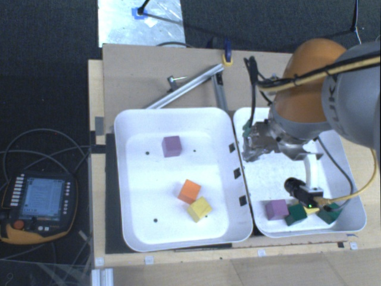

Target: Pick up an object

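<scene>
Gripper (259, 142) hangs over the right bin (351, 159), near that bin's inner wall and toward its far end. The view does not settle whether it is open or closed, and nothing is seen held in it.

Candidate objects in the same bin sit at the near end, close to the front wall:
- near purple cube (275, 209)
- dark green block (296, 214), touching or just beside that cube
- second green block (329, 214), in the near corner on the arm's side

From the gripper, this group lies toward the bottom of the view and slightly toward the arm's side, well apart from it. A black cable fitting (296, 187) lies between the two.

The left bin (128, 159) holds a far purple cube (171, 146), an orange cube (189, 190) and a yellow cube (199, 209). Reaching any of them requires crossing the shared wall.

Judgement: the near purple cube is the closest target. The cubes show no long axis, so approach direction matters more than wrist rotation.
</scene>
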You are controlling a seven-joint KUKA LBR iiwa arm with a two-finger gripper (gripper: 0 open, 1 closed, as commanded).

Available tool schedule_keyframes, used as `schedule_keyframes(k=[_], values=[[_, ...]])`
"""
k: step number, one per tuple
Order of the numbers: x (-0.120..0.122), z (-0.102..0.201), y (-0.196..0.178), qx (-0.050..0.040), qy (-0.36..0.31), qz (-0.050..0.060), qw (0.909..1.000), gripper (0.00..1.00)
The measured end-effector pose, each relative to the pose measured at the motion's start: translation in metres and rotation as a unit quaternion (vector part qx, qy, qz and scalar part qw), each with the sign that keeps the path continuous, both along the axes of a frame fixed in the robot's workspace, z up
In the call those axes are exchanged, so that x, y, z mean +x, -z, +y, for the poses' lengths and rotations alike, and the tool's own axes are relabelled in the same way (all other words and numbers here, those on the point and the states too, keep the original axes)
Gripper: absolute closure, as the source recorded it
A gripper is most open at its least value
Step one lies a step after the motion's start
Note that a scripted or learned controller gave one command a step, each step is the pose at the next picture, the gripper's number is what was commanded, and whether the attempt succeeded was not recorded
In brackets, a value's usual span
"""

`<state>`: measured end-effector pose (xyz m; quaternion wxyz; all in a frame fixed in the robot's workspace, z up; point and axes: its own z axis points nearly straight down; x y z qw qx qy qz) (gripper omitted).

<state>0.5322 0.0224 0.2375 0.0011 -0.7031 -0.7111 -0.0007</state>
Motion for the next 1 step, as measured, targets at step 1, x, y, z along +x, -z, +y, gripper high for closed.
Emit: schedule_keyframes(k=[1], values=[[0.0144,0.0517,-0.0024,0.0001,0.000,-0.002,1.0000,1.00]])
